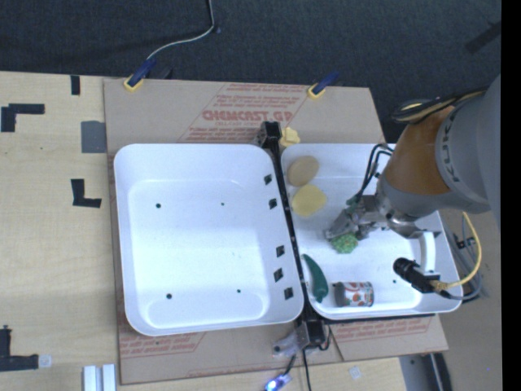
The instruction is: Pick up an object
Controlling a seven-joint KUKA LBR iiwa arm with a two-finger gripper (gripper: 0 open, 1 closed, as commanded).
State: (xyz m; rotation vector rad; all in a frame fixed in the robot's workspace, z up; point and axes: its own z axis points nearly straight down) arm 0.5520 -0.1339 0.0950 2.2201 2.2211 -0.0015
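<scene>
In the right bin (370, 157), my gripper (345, 229) reaches in from the right and sits low over a small green bumpy object (348, 244), touching or just above its top. How it stands around that object is hidden by the gripper body. A yellow round piece (308, 201) lies just to the gripper's left, with a tan round piece (303, 170) behind it. Near the front wall lie a dark green pepper-shaped object (315, 277) and a small can (353, 293) on its side.
The left bin (130, 218) stands beside the right one, the two sharing a dark divider (282, 218). A small yellow item (291, 136) sits at the back edge between the bins. Both bins rest on a cardboard sheet (236, 112).
</scene>
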